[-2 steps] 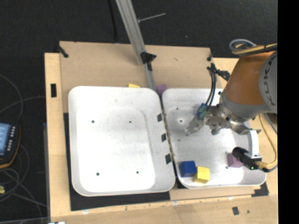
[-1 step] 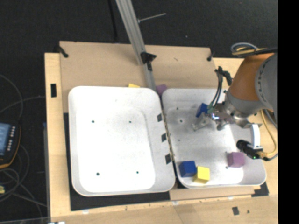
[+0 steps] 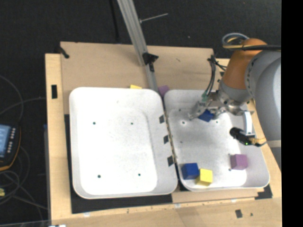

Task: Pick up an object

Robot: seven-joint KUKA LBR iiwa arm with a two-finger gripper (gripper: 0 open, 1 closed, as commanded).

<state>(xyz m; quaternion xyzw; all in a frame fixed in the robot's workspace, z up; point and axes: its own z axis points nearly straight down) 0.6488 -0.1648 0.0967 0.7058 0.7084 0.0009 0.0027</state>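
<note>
Claw [image 3: 204, 111] low over right bin [image 3: 215, 143], upper part, with a blue block [image 3: 207, 117] at its tip; cannot tell whether it grips. Blue cube [image 3: 190, 170], yellow cube [image 3: 205, 176], purple cube [image 3: 239, 161] near front edge.

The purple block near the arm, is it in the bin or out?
In. The purple block lies on the right bin's white floor, inside its rim.

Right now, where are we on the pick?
Done: the arm has reached into the right bin, with the end effector low over its far end.
In hand: a blue object sits at the end effector; whether it is actually held can't be told.
Left: a confirmed grasp and lift. The blue cube, yellow cube and purple cube lie untouched near the front.
</note>
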